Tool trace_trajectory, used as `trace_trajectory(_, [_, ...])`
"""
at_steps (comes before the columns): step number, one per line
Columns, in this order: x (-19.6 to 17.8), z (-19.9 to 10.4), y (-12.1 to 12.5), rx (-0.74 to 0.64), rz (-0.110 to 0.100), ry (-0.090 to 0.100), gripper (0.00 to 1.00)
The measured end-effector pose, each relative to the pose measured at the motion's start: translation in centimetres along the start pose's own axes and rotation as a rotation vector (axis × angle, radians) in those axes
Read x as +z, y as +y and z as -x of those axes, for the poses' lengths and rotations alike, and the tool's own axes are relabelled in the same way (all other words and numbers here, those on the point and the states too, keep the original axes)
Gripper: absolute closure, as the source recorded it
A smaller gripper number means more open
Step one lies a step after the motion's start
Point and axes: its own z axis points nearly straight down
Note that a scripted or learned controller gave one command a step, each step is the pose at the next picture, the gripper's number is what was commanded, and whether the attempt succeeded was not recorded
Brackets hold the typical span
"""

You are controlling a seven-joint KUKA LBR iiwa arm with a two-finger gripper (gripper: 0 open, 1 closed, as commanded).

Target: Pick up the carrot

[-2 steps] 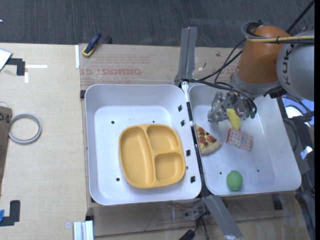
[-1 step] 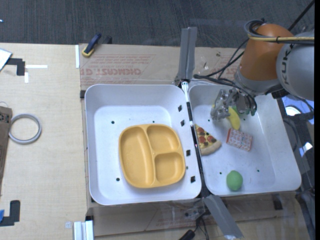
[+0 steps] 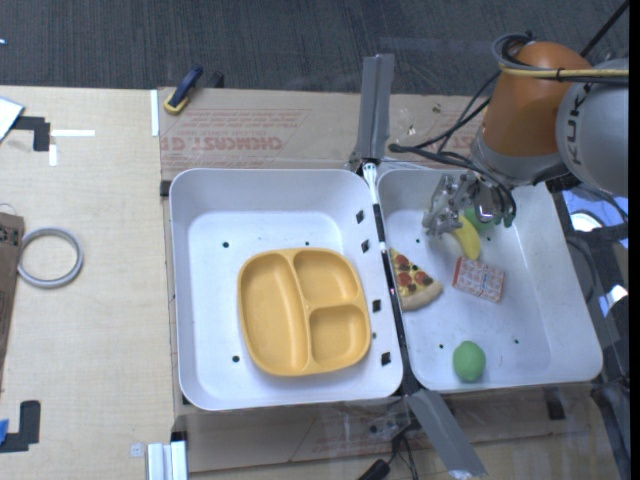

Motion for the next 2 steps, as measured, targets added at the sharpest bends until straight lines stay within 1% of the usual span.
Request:
trace_trajectory(1, [0.93, -1.15, 0.63, -0.088, -0.001, 0.009, 1.00])
trace_trajectory(2, [0.00, -0.98, 0.61, -0.085, -0.001, 0.004, 1.00])
